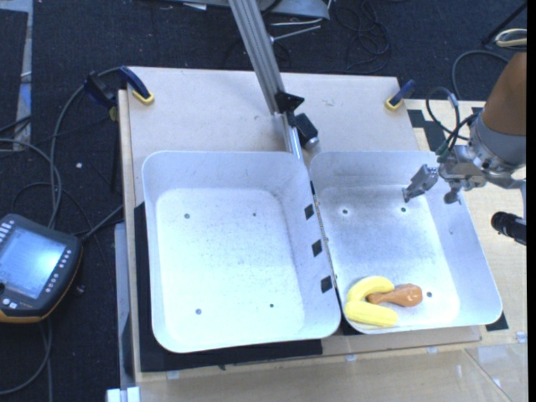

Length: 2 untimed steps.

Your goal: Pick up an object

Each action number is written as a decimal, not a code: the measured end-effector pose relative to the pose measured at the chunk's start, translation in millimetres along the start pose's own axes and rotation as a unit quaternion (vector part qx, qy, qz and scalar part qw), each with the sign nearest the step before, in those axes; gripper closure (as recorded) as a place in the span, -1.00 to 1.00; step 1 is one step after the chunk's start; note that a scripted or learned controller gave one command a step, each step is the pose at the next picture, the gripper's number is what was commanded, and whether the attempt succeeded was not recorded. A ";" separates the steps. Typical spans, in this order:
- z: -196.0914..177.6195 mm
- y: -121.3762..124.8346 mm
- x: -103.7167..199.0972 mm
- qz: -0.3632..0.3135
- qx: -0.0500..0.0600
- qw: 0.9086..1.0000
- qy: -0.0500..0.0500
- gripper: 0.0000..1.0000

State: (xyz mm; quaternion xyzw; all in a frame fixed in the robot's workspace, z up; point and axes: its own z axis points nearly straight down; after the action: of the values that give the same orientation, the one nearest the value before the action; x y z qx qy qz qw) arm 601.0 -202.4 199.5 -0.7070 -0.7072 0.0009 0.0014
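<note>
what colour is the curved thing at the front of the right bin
Yellow: the banana-shaped object lies beside an orange-brown piece, seen best in the camera view.

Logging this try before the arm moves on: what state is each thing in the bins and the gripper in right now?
Gripper: above the right bin's far part, fingers spread, nothing between them.
Yellow banana: lying flat at the near edge of the right bin, untouched.
Orange-brown piece: lying against the banana, untouched.
Left bin: level on the bench.
</note>
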 end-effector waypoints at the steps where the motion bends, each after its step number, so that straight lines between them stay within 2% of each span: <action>1: 63.1 -1.3 -0.7 0.000 0.001 1.000 0.000 -1.00; 2: 106.4 -2.2 -0.1 0.000 0.000 1.000 0.000 -1.00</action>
State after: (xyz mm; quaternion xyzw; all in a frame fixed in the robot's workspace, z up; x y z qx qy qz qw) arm 598.5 -202.4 93.1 -0.7070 -0.7072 0.0010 0.0018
